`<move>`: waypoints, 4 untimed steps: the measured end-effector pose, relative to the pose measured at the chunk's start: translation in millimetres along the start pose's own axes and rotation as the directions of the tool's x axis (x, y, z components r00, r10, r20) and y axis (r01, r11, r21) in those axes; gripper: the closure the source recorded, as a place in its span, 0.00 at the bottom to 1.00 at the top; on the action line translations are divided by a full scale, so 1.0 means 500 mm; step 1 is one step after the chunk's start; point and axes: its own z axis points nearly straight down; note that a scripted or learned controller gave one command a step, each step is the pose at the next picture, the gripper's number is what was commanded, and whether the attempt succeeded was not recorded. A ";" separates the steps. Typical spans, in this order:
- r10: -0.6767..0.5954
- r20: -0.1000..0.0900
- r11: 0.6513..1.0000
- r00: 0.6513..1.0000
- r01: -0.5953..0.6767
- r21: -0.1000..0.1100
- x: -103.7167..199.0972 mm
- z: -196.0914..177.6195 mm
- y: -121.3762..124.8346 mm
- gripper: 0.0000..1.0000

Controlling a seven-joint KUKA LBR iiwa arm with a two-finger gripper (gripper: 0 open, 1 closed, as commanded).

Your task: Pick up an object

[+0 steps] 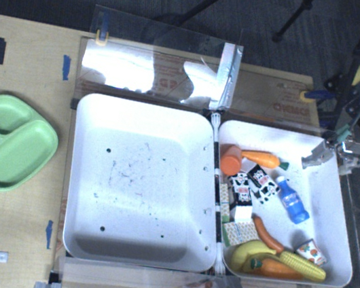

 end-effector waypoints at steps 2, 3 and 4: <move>-0.101 0.002 0.995 0.995 0.101 -0.003 -0.009 0.179 -0.021 0.00; -0.187 -0.006 0.982 0.982 0.187 -0.006 -0.047 0.267 -0.017 0.00; -0.180 0.000 0.984 0.984 0.180 -0.002 0.003 0.286 0.003 0.00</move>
